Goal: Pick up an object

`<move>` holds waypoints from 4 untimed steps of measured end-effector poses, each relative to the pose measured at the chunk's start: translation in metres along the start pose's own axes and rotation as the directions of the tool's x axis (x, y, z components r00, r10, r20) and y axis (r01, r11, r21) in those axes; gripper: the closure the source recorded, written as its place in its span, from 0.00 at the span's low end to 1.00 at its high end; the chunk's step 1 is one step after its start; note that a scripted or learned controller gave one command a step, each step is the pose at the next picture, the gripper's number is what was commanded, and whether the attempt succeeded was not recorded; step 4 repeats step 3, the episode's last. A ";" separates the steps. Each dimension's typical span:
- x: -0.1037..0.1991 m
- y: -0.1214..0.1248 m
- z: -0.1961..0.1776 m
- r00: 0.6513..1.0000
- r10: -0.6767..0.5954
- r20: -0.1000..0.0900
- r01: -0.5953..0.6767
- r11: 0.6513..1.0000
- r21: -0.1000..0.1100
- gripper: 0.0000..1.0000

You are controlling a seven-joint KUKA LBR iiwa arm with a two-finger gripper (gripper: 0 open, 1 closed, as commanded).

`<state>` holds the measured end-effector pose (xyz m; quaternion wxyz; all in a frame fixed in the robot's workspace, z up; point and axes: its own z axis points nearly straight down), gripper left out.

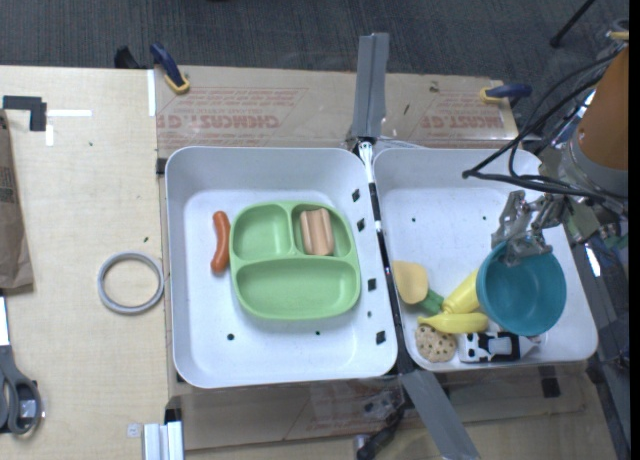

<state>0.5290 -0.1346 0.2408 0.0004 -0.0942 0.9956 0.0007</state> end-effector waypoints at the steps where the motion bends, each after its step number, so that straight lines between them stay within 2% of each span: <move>1: -0.022 -0.020 -0.105 0.970 -0.242 0.003 0.242 0.970 0.001 1.00; 2: -0.023 -0.020 -0.105 0.970 -0.243 0.003 0.243 0.970 0.001 0.00; 3: -0.077 0.012 -0.005 0.997 0.078 0.002 -0.078 0.997 0.001 0.00; 4: -0.077 0.012 -0.005 0.997 0.078 0.002 -0.078 0.997 0.001 0.00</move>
